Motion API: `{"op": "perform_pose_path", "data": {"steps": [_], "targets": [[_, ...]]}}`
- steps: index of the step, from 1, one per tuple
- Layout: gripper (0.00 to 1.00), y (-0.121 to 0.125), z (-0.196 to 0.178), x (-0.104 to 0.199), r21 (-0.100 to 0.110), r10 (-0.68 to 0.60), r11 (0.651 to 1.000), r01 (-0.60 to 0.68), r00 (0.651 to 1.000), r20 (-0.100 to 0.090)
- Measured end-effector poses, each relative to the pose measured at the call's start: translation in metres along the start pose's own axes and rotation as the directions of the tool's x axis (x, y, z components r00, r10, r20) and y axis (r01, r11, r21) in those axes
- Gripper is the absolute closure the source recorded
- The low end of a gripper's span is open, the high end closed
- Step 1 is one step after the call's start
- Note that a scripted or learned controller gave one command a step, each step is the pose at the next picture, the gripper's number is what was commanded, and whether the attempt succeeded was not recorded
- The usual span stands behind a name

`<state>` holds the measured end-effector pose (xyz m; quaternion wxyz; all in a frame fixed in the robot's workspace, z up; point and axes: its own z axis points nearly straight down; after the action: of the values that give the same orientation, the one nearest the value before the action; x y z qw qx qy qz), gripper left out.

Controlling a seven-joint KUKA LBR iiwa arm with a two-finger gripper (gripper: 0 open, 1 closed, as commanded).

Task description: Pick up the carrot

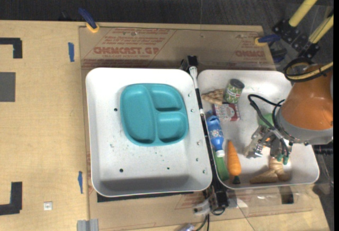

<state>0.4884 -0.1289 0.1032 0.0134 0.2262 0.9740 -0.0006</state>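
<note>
Bright, even overhead light whitens both bins (100, 171) almost to glare, shadows staying faint, while focus softens slightly around the arm (310, 105) at 3 o'clock.

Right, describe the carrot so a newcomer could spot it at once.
Start at the right-hand shallow white bin, the one without the teal divided plate. Along its left wall lies a row of items; the small orange carrot with a green top sits just right of that row, near the front. It is the bin's only bright orange, tapered piece, right of the blue bottle.
</note>
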Motion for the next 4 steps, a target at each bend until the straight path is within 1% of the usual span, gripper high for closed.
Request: {"op": "perform_pose_path", "data": {"steps": [1, 2, 3, 4], "targets": [[1.00, 0.049, 0.012, -0.023, 0.002, 0.221, 0.975, -0.221, 0.975, -0.007], [0.00, 0.049, 0.013, -0.023, 0.002, 0.221, 0.975, -0.221, 0.975, -0.006], [0.00, 0.022, 0.012, 0.006, -0.004, 0.012, 1.000, -0.012, 1.000, -0.007], [0.00, -0.012, -0.017, -0.036, 0.005, 0.092, 0.996, -0.092, 0.996, -0.017]]}}
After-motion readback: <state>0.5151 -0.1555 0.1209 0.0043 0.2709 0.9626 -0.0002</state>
